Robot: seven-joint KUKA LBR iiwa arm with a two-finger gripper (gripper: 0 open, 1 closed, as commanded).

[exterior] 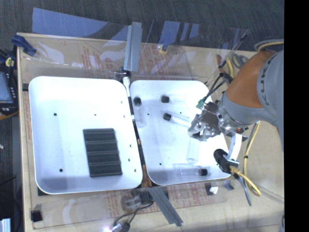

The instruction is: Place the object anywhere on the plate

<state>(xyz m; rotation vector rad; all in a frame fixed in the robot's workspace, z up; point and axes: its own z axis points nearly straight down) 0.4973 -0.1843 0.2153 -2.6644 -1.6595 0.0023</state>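
Item: clear vials with black caps [179,118], loose in your right bin [159,88]; likely light, slick, rolling. Grip mid-barrel. Plate [102,152]: dark ribbed, left bin [43,88]. Tool [200,129]: above right bin; opening cannot be told.

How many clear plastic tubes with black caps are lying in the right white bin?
4: one by the bin's left wall, one near the centre, one at the front edge, one beside the claw. More may hide under the arm.

My one camera sits fixed above the bench [72,204], looking down at a slant on both bins; the arm [256,88] enters from three o'clock.
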